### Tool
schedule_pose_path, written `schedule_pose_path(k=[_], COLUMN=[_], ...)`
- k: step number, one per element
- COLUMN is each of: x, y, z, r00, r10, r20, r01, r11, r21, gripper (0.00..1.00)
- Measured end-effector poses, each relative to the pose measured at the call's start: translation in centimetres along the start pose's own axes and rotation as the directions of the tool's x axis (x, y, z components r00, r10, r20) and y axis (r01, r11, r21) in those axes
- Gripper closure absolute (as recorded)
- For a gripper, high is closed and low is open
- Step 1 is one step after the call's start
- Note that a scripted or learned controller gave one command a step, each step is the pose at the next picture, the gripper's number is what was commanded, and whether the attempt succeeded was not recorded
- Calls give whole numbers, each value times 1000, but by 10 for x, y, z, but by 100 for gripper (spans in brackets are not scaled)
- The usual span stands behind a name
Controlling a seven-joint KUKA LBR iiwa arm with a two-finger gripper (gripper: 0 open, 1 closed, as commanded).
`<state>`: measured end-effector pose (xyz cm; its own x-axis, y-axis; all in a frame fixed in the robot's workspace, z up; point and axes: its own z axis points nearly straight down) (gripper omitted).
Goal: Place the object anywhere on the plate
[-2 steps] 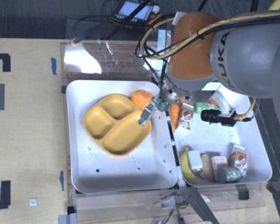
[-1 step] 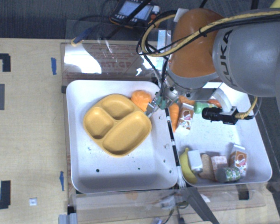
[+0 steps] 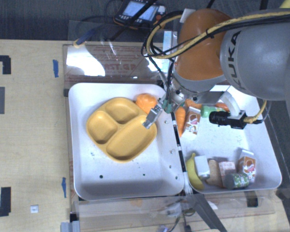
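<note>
A yellow divided plate [image 3: 121, 128] lies in the left bin [image 3: 87, 173], toward its back. An orange round fruit [image 3: 145, 101] rests at the plate's back right corner, touching its rim. My gripper [image 3: 152, 117] hangs over the plate's right edge, just in front of the orange fruit, reaching down from the grey and orange wrist above the divider between the bins. Nothing shows clearly in its grasp.
The right bin [image 3: 261, 144] holds a carrot [image 3: 181, 120] and a small carton [image 3: 192, 122] near the divider. Along its front lie a banana [image 3: 193, 172], a can [image 3: 239, 180], another carton [image 3: 247, 163] and other small packs. Cables loop behind the bins.
</note>
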<state>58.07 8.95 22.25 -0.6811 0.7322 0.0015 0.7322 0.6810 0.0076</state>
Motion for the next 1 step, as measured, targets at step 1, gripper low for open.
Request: schedule_pose_path(k=[1], x=[0], y=[1], z=[-10], r00=[1000], r10=[2], r20=[0], r01=[-2], r11=[1000], r21=[-4], gripper=[100])
